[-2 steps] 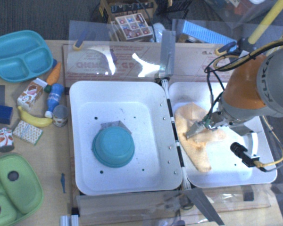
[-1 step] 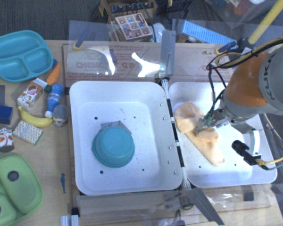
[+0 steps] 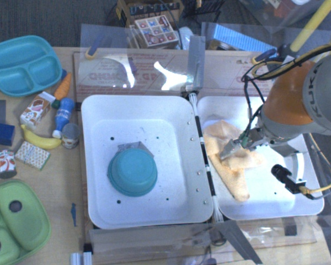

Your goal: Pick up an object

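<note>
Yellow cloth (image 3: pixel 231 167) lies crumpled in the right bin (image 3: pixel 298 203). Tool (image 3: pixel 227 152) sits down on its upper folds; grip state cannot be told (tips blurred against fabric). Best to pinch a raised fold, then lift straight.

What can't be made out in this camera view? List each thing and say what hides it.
- Whether the gripper actually grips the yellow cloth: too small and blurred where they meet.
- The grey patch in the left bin: the upturned teal bowl covers its lower part.
- The green tray: cut off by the left and bottom edges.
- The label on the small carton: too small to read.
</note>
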Robot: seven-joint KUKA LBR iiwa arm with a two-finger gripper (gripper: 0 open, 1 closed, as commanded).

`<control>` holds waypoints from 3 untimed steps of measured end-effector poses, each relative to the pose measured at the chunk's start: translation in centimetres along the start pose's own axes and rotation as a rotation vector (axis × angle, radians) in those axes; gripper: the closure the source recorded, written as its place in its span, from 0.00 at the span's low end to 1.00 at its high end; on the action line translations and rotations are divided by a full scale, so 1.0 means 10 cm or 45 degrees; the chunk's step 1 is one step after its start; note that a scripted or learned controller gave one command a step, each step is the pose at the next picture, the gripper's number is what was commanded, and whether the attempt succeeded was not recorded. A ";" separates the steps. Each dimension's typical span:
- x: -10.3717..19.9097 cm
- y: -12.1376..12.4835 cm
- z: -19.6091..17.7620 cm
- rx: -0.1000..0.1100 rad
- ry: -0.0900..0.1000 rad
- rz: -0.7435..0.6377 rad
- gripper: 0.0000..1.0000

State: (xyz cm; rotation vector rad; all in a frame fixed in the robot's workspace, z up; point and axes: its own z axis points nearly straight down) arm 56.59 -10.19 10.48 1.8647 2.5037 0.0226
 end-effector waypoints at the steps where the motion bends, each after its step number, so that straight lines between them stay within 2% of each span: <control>1: -0.18 0.50 0.13 0.011 0.000 0.117 0.00; 2: -0.34 0.91 0.14 0.016 -0.001 0.203 0.00; 3: -0.10 0.00 0.11 0.009 0.003 -0.091 0.00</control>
